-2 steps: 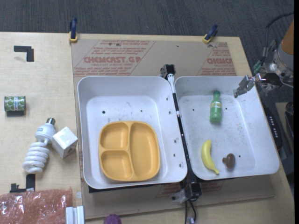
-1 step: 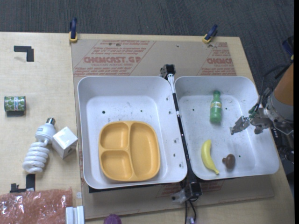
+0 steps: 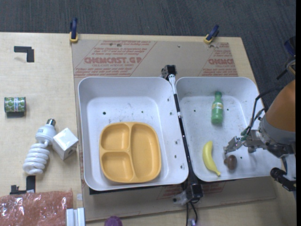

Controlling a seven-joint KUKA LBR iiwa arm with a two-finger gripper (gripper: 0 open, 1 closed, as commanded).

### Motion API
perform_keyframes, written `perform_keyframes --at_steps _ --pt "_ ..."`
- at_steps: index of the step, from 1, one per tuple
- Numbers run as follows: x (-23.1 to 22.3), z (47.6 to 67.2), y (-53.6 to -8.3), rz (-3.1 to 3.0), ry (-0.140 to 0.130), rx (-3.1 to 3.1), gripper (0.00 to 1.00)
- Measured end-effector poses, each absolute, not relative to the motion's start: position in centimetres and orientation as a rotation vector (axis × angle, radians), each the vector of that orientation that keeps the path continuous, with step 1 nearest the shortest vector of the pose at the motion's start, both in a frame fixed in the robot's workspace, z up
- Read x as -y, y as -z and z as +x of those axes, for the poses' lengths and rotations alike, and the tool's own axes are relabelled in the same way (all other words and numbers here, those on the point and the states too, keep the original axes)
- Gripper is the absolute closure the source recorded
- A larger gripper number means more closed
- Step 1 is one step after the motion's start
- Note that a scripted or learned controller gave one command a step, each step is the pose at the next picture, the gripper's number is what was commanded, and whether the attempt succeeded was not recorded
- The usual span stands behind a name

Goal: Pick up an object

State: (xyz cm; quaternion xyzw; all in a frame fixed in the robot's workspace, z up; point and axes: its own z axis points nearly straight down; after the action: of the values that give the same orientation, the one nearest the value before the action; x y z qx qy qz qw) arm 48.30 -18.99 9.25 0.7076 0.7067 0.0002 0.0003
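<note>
Brown object [image 3: 230, 162] in right bin [image 3: 197, 91], beside banana [image 3: 209, 158], pincer [image 3: 233, 146] above

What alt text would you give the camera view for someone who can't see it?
A gripper hovers just above a small brown object in the right bin, beside a banana and a green bottle. The left bin holds a yellow divided plate.

The arm [image 3: 286, 121] runs off the right edge.
</note>
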Motion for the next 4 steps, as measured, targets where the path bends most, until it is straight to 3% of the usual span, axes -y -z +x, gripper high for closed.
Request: perform_keyframes --at_steps 1,2,3,4 --pt "19.1 48.4 -10.3 2.222 -0.003 -2.215 1.00" --pt "22.3 47.9 -13.8 2.220 -0.002 -2.217 1.00" --pt "22.3 48.6 -17.4 2.217 -0.002 -2.220 1.00" --pt "15.8 47.8 -19.5 2.221 0.000 -2.221 1.00"
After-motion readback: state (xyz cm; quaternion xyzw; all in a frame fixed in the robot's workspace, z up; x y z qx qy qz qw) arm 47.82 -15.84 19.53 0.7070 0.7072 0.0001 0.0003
